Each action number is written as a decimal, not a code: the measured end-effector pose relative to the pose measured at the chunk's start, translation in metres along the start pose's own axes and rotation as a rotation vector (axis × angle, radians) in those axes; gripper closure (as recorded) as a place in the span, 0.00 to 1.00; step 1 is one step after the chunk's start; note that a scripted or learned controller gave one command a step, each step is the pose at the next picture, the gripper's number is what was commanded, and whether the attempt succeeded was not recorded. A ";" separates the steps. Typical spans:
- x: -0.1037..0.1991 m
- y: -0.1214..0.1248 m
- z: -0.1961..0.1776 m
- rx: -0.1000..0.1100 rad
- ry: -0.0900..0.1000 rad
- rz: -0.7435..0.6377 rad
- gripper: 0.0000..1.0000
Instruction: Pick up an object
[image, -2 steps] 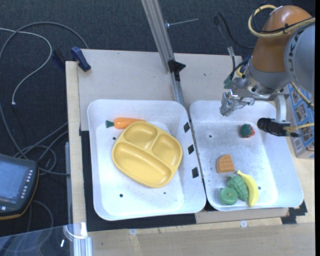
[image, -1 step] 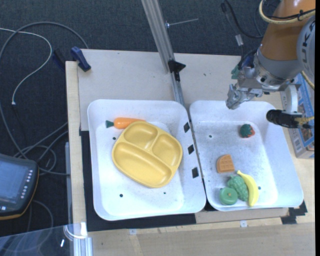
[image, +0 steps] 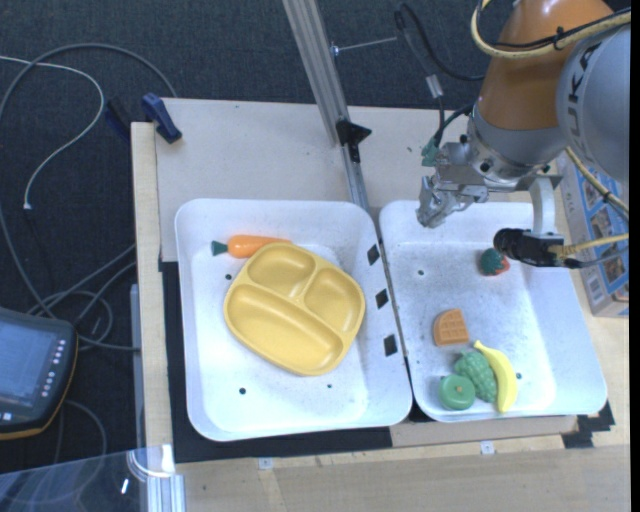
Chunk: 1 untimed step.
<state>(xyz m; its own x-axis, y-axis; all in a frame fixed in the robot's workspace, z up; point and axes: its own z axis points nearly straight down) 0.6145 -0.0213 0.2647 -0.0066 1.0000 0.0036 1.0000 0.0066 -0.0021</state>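
My gripper (image: 436, 212) hangs over the far left corner of the right bin (image: 560, 330), with nothing visible between its fingers. In that bin lie a small red and green strawberry-like toy (image: 492, 262) near the far right, an orange waffle-like piece (image: 450, 327) in the middle, and at the near edge a yellow banana (image: 499, 373), a green bumpy fruit (image: 478, 371) and a green round piece (image: 457, 392). All of these sit well below and to the right of the gripper.
The left bin (image: 200, 370) holds a yellow divided plate (image: 294, 307) and an orange carrot (image: 250, 245) behind it. A metal post (image: 325, 75) rises between the bins at the back. Cables lie on the dark floor at left.
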 end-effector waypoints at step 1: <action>0.056 -0.013 0.020 0.003 -0.001 0.000 1.00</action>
<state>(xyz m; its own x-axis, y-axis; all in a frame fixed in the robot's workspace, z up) 0.6014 0.0345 0.2451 -0.0068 1.0000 0.0028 1.0000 0.0068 -0.0050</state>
